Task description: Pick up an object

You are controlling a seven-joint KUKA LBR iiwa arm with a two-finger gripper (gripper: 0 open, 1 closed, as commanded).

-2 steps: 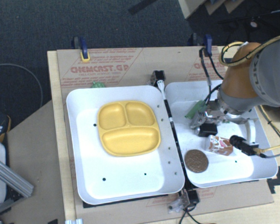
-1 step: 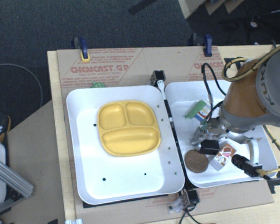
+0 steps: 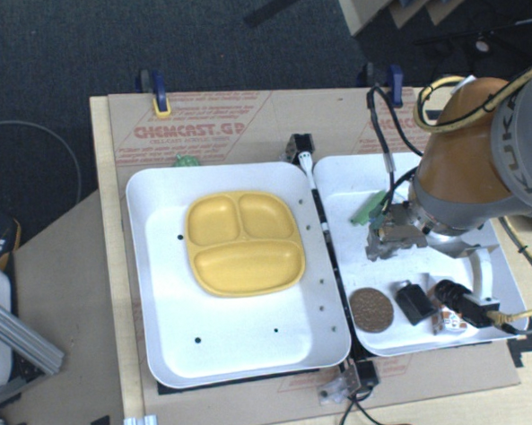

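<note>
I see a brown disc [image 3: 372, 307] in the right bin [image 3: 337, 194], black pieces [image 3: 413, 300] beside it. My gripper [image 3: 386, 240] hangs above them near a green scrap [image 3: 370, 208]. A yellow tray [image 3: 244, 242] sits in the left bin [image 3: 163, 285].

A yellow divided plate [image 3: 245, 242] lies in the left white bin [image 3: 163, 285], toward its twelve o'clock half, with three compartments. Both bins sit on a brown board [image 3: 119, 153] printed with red lettering. A blue clamp [image 3: 159, 90] grips the board's edge at eleven o'clock, another [image 3: 395, 81] at one o'clock. Grey carpet [image 3: 50, 59] surrounds the bench.
</note>
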